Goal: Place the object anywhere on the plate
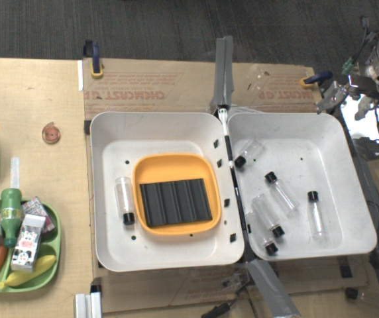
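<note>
Vials (281,194) lie scattered in the right bin (348,240); my gripper (348,91) hangs beyond its far right corner, grip unreadable. I should drop squarely over one vial before carrying it to the orange plate (176,165).

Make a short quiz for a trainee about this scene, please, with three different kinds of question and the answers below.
1. True or false: one clear vial lies in the left bin, beside the orange plate and not on it.
2. What lies on the orange plate? A) a dark ribbed block B) a green bottle C) a clear vial
3. Fill in: the gripper hangs near the ___ corner of the right bin.

Key
1. True.
2. A, the dark ribbed block.
3. Far right; its fingers are too small to judge.
</note>
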